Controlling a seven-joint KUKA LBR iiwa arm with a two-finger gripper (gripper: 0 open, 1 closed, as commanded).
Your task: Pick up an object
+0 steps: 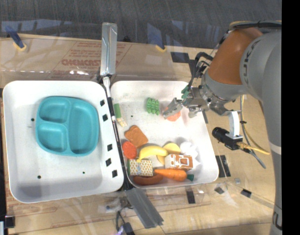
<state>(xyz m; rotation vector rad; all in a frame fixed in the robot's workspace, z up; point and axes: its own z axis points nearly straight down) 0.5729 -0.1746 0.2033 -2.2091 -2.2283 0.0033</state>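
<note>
Your gripper [172,108] sits over a small orange-red piece [174,115] in the right bin [209,146] — grasp unclear.
Can't tell if the piece is held. Green toy [152,105] just left; toy-food pile [157,161] at the near end — teal divided plate [67,125] lies in the left bin [17,180].

Arm [248,67] reaching in from right — wrist bent down, end effector [175,106] pointing left.

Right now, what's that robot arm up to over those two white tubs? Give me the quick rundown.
Gripper low in right bin, at small orange-red piece. Grasp unconfirmed. Green toy just beside it; food pile at bin's near end. Teal tray in left bin.
</note>
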